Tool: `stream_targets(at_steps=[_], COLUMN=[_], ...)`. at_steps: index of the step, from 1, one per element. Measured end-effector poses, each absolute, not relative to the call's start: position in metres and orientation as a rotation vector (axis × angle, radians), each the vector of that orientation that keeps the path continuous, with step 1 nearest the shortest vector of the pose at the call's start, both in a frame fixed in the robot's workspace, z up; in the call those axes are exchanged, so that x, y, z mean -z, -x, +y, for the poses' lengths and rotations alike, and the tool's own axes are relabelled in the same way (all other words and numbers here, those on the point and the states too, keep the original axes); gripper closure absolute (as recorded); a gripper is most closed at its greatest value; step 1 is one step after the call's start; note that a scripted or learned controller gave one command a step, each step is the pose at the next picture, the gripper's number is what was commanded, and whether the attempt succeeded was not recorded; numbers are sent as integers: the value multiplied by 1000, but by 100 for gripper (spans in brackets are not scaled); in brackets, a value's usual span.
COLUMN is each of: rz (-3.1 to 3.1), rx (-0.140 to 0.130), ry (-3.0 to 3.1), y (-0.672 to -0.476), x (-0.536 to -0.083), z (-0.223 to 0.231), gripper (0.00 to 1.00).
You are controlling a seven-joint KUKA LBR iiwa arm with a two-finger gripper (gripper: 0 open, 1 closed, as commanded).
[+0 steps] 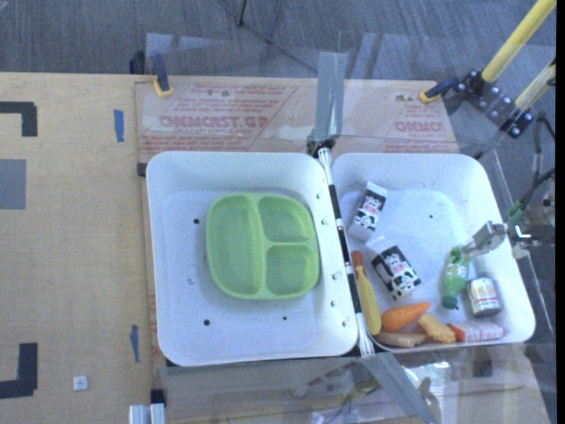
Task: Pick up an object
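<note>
Nearest along the front wall of the right bin (494, 179) lie a yellow banana (367, 303), an orange carrot (405, 315), a crumbed piece of toy food (436, 328) and a pink packet (481, 332), all close together. Just behind them stand a small can (483, 296) and a green bottle (454, 276), side by side. A cow-print carton (395, 270) lies tilted nearer the bin's middle. My tool (485, 235) sits low by the right wall, just above the green bottle; I cannot tell how wide it is, and I see nothing in it. Farther back is a second cow-print carton (370, 210). The left bin (172, 193) on the counter (62, 237) holds a green divided plate (262, 246).
</note>
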State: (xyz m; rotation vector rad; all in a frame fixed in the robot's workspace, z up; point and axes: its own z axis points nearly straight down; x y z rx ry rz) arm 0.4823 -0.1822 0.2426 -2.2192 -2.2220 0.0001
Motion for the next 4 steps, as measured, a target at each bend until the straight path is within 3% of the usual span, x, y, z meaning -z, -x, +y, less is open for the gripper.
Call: stream_targets(at_steps=[1,2,3,4], rz=[-2219,-2216,-2216,-2272], rx=[1,3,2,4], ry=[2226,2230,2231,2180], y=[-512,-512,-512,-598], x=[-97,-107,-107,-88], z=[-172,-173,-173,-189], gripper=[0,100,0,0])
